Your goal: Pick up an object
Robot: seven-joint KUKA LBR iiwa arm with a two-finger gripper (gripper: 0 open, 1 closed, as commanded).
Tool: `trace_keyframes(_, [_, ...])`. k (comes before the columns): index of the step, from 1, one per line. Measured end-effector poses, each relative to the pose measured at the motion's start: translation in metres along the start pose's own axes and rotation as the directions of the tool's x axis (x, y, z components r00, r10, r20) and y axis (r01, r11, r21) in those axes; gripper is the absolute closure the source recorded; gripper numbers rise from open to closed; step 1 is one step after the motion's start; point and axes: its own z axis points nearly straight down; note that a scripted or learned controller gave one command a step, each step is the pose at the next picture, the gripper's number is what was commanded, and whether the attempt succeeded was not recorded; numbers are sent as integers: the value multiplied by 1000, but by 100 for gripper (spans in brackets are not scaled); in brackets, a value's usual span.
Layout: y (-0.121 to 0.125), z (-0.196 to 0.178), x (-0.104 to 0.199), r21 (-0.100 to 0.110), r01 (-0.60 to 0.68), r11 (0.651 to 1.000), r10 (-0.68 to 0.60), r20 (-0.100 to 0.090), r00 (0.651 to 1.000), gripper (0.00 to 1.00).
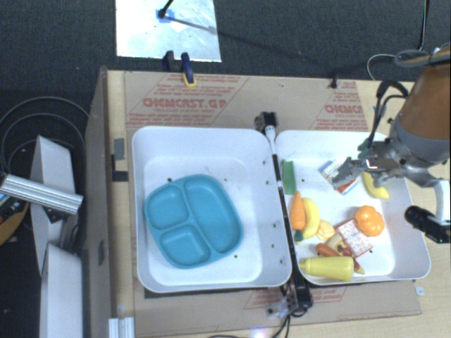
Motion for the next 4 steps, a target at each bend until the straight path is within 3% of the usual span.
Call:
trace_keyframes(1, [30, 75, -53, 3, -5, 1000, 5, 1, 1000, 0])
trace_keyframes(2, [7, 148, -106, 7, -7, 1000, 7, 1, 1000, 0])
trace_keyframes(3, [79, 149, -105, -6, 4, 1000, -4, 2, 1000, 0])
trace_keyframes(4, [31, 151, -106, 4, -3, 1000, 3, -1, 1000, 0])
